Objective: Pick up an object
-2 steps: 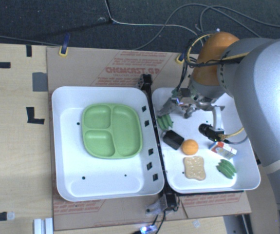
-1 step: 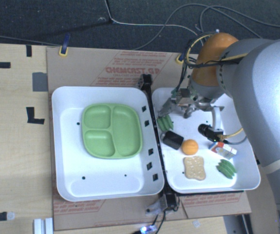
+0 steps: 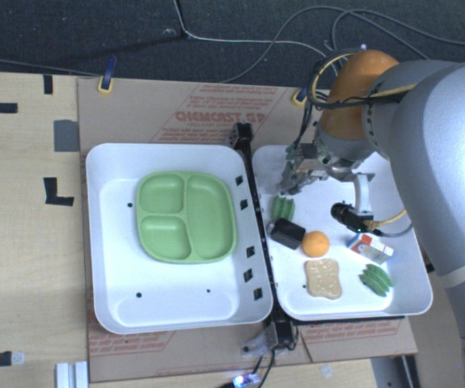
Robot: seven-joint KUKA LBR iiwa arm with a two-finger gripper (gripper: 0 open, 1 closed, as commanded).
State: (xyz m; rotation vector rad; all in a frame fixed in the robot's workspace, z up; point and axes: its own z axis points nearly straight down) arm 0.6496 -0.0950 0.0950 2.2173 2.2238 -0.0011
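Hanging low over the far left part of the right bin point(image 3: 400, 296), the gripper point(image 3: 289, 184) points down toward the divider between the two bins; its tip is too small and cluttered to tell whether it is open or closed, and nothing can be seen held in it. Just below it on the bin floor lies a small green piece point(image 3: 283, 208), with a black block point(image 3: 287, 234) touching or nearly touching that piece's near end. Beside the block sits an orange ball point(image 3: 316, 244), and nearer the front rim a tan slice point(image 3: 323, 278). A leafy green item point(image 3: 376, 279) and a small white and red item point(image 3: 369, 248) lie toward the right. The left bin point(image 3: 175, 297) holds a green divided plate point(image 3: 188, 217).
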